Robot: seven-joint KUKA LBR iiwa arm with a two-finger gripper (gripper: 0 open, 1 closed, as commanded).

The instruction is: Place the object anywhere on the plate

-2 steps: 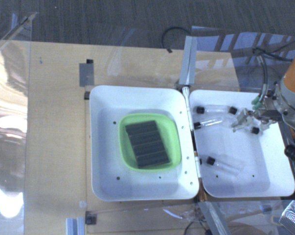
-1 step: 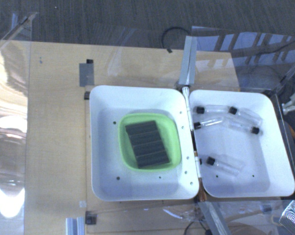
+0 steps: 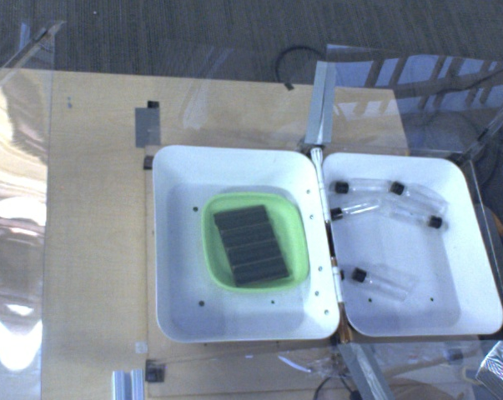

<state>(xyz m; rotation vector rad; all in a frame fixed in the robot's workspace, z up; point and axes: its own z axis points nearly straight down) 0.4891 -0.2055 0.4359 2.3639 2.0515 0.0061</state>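
Note:
A green square plate (image 3: 294, 242) sits in the left white bin (image 3: 174, 248). A dark grey ribbed block (image 3: 250, 245) lies on the plate's middle, slightly turned. In the right white bin (image 3: 468, 298) lie several clear tubes with black caps: one near the top left (image 3: 361, 187), one at the top right (image 3: 418, 195), one by the left wall (image 3: 356, 210), one lower down (image 3: 383, 282).
A grey metal post (image 3: 320, 113) stands behind the seam between the two bins. The wooden bench (image 3: 84, 223) extends to the left under a clear, glaring sheet. A small grey bracket (image 3: 148, 126) sits behind the left bin.

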